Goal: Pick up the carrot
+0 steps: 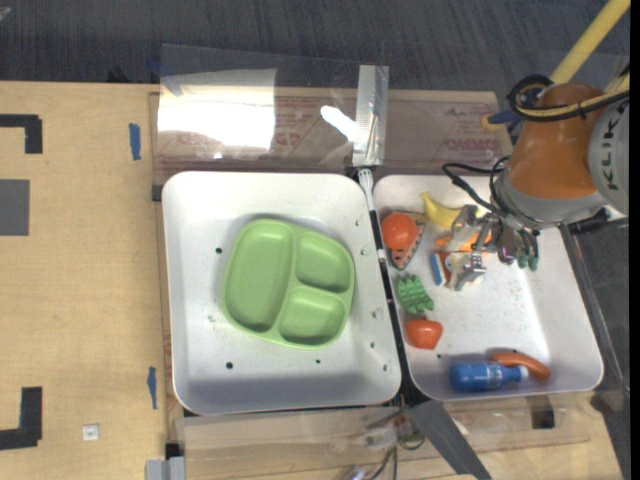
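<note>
I'm looking down on the desk point(70, 298) with the two white bins sitting side by side. The left bin point(190, 368) is carrying a green divided plate point(290, 283), lying flat near its middle. The arm point(560, 158) is reaching in from the right, its orange band hanging over the far right corner of the right bin point(560, 308). The jaws point(465, 258) are hovering low over the upper middle of that bin, and I'm seeing a tangle of metal and colored bits there; I cannot tell how far apart they are standing, or whether anything is between them.

The carrot point(520, 363) is lying flat near the front edge of the right bin, well apart from the jaws, its orange body curving along the top of a blue bottle point(482, 375) and touching it or just beside it. A red-orange round fruit point(399, 232) is sitting by the bin's left wall, with a yellow banana-like piece point(440, 211) just beyond it. A green leafy toy point(413, 294) is lying below those, and a small red piece point(423, 334) is sitting just in front of it.
</note>
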Controlling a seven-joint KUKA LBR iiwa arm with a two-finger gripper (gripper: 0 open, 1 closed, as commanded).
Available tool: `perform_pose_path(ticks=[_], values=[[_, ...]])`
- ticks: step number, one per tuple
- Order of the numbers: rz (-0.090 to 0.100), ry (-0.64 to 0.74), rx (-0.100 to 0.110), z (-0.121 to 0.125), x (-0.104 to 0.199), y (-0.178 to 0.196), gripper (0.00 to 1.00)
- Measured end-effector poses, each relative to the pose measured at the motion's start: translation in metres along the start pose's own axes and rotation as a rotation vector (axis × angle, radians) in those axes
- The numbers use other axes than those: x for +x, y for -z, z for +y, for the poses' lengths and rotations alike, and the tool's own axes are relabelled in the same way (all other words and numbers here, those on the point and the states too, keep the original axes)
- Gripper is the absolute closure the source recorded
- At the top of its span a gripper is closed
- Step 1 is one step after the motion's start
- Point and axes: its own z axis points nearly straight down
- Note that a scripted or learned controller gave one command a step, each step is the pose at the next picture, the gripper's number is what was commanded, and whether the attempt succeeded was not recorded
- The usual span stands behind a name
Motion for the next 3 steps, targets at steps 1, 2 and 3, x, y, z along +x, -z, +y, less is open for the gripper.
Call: perform_pose_path(ticks=[1,2,3], values=[[-0.009,-0.074,-0.001,0.046,0.004,0.148,1.00],[0.002,-0.077,0.000,0.045,0.007,0.142,0.00],[0.014,-0.152,0.001,-0.003,0.008,0.049,0.00]])
